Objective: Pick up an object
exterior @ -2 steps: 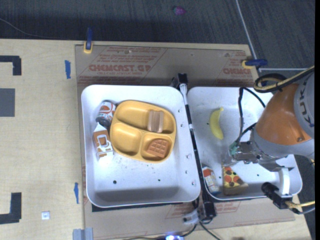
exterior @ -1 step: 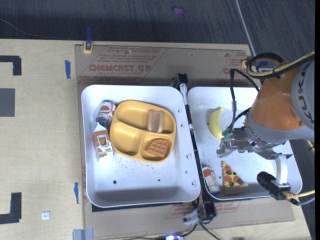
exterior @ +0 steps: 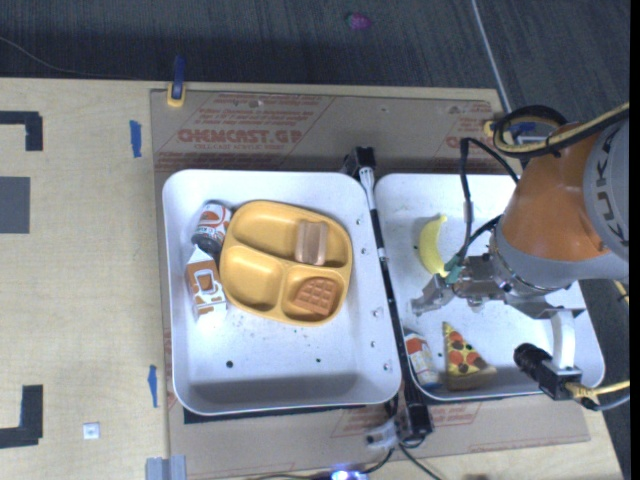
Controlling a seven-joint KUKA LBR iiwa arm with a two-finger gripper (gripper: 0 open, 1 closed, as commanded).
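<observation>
A grey robot arm with an orange band is reaching in from the right over the right-hand white bin (exterior: 590,363). Its jaws (exterior: 442,293) are hanging low above the bin floor, between a yellow banana (exterior: 432,244) just beyond them and a toy pizza slice (exterior: 462,356) just nearer the camera. Whether the jaws are standing wide or narrow cannot be told from this angle, and nothing is showing between them. A small red-and-white packet (exterior: 421,360) is lying by the bin's left wall.

The left bin (exterior: 270,388) is holding a yellow divided tray (exterior: 262,268) with a tan block (exterior: 311,241) and a waffle-like piece (exterior: 316,295) in its compartments; a small can (exterior: 210,227) and an orange-and-white carton (exterior: 204,289) are lying against its left side.

Likely risks: the jaws appear to be sitting over bare floor between the candidate objects, so closing here could catch nothing. The banana's curve could let it roll free of a pinch, and the flat pizza slice could slide under the fingertips.

Printed across the brown board (exterior: 240,133) under the bins is reddish lettering that seems to read "CHEMCAST GP". The writing on the can and carton is too small to read.
</observation>
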